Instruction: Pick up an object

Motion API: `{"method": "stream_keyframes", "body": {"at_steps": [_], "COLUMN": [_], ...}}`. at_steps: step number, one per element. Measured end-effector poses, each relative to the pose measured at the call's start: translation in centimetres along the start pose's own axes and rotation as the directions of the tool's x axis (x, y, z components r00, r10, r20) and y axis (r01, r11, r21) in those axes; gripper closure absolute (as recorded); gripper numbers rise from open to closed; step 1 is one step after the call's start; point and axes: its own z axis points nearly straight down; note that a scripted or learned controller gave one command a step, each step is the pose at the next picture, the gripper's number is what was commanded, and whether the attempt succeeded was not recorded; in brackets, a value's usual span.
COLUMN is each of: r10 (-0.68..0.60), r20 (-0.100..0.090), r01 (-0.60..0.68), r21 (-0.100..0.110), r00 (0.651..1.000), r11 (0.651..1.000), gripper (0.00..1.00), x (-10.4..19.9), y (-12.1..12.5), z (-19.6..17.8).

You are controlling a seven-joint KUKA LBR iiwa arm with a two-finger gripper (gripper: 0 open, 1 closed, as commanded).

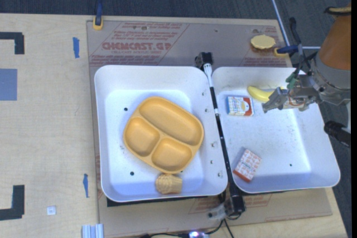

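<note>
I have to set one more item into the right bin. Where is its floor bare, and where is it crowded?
The right bin is bare across its middle and near right, between the gripper and the patterned packet. It is crowded at the far left: banana and small carton lie by the gripper.

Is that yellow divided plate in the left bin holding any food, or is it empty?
Empty. All three compartments of the yellow divided plate show bare yellow bottoms. The small waffle cone lies outside it, on the left bin floor.
</note>
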Motion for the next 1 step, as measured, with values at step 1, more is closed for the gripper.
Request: {"method": "stream_keyframes", "body": {"at_steps": [1], "r10": [0.000], "r20": [0.000], "r01": [0.000], "r21": [-0.001], "r00": [1.000], "r11": [1.000], "gripper": [0.00], "x": [2.34], "y": [0.53], "z": [12.84]}}
